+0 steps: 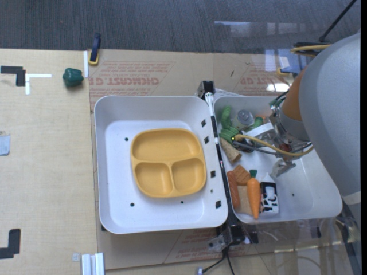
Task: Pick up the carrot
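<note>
Tapered orange plastic carrot (253,197) lies just beside black-and-white patterned block (269,199); neighbours crowd it, risking a mis-grab. Gripper (282,153) state: cannot tell.

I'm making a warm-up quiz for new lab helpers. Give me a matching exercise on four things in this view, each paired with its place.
Things:
1. carrot
2. yellow divided plate
3. dark green lump
4. black-and-white card

Places:
A. on the bench, left of both bins
B. right bin, beside the carrot's right side
C. left bin
D. right bin, near its front edge

Pairs: 1-D, 2-C, 3-A, 4-B
</note>
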Controlling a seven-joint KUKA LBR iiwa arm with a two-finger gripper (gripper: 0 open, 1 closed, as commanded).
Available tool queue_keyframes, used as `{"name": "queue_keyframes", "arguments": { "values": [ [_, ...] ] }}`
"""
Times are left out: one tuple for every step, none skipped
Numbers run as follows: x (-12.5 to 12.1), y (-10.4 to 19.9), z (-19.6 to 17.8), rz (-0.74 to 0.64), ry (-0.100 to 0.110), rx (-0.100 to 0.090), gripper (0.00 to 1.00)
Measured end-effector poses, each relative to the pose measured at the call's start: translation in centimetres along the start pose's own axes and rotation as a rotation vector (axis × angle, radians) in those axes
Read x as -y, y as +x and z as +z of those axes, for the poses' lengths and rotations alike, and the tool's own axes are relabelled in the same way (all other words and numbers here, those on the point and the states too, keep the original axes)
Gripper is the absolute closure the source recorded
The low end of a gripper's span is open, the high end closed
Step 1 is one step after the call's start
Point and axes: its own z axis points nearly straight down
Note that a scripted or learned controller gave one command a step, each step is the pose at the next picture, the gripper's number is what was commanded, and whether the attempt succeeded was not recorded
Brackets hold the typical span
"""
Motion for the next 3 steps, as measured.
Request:
{"name": "queue_keyframes", "arguments": {
  "values": [
    [1.8,-6.2,0.1,-0.159,0.002,0.0,0.0],
    [3.1,-8.8,-4.3,-0.131,0.001,-0.001,0.0],
    [1.1,-2.4,0.1,0.015,0.0,0.001,0.0]
  ]
}}
